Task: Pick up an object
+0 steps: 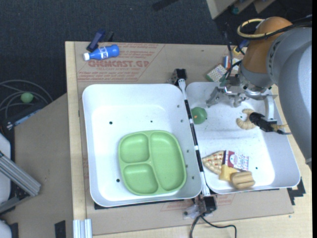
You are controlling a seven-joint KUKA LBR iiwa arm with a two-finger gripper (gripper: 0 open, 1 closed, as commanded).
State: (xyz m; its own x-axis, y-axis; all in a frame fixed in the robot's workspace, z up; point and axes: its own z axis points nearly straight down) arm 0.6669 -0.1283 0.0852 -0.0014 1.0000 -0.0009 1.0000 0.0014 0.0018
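My gripper [225,101] hangs over the far end of the right bin [282,155], open, with nothing between its fingers. A small green ball [199,115] lies to its left against the bin's left wall. A tan croissant-shaped piece [243,121] lies just to the gripper's near right. At the bin's near end lie a pizza slice [213,161], a red and white packet [237,160], a yellow cheese wedge [226,173] and a tan bread roll [241,180].
The left bin [99,113] holds a green divided plate [151,161]. A blue and white bottle [102,52] lies on the bench behind it. A black clamp [179,76] sits at the far end of the wall between the bins.
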